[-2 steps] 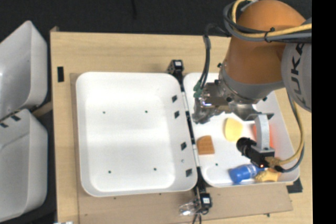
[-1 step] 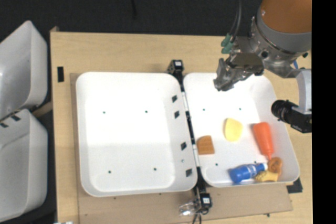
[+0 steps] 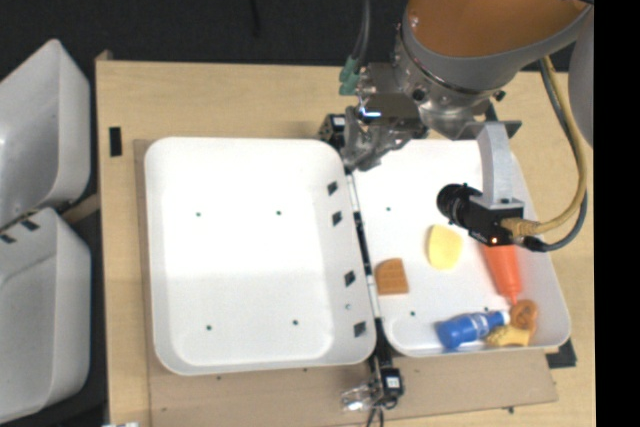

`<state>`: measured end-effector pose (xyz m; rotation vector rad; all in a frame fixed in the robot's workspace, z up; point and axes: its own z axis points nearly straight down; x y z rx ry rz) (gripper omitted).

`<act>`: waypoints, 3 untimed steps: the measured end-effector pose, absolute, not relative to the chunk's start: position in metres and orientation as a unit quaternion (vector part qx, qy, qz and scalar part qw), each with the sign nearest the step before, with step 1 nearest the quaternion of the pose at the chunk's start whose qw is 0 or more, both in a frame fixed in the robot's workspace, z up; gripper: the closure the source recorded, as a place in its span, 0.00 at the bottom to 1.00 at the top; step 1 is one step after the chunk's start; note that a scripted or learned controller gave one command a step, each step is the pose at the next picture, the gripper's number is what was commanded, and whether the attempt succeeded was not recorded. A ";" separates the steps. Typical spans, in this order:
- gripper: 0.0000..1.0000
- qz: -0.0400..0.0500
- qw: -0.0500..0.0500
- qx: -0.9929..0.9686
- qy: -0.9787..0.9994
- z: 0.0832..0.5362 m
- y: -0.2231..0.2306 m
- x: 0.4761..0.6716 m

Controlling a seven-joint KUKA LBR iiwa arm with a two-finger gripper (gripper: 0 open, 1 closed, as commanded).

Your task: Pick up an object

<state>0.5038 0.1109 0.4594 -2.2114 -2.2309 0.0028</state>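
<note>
Up High, Over the Right Bin

Now the big arm [image 3: 500, 5] hangs over the right bin [image 3: 400, 195]. Its pincer [image 3: 375, 137] is near the bin's top corner; open or closed, I cannot tell. Below lie a yellow lump [image 3: 444, 247], brown block [image 3: 391, 277], blue bottle [image 3: 468, 329] and orange cone [image 3: 505, 270].

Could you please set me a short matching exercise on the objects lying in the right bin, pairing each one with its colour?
Things:
1. bottle by the bin's near edge
2. block beside the divider between the bins
3. rounded piece mid-bin
4. cone-shaped piece near the right wall

Colours:
A. yellow
B. orange-red
C. blue
D. brown

Pairs: 1-C, 2-D, 3-A, 4-B
</note>
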 end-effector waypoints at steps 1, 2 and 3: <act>1.00 0.006 0.002 -0.709 -0.705 0.369 0.051 0.515; 1.00 0.000 -0.001 -0.705 -0.709 0.412 0.103 0.520; 1.00 0.000 -0.001 -0.705 -0.709 0.437 0.148 0.546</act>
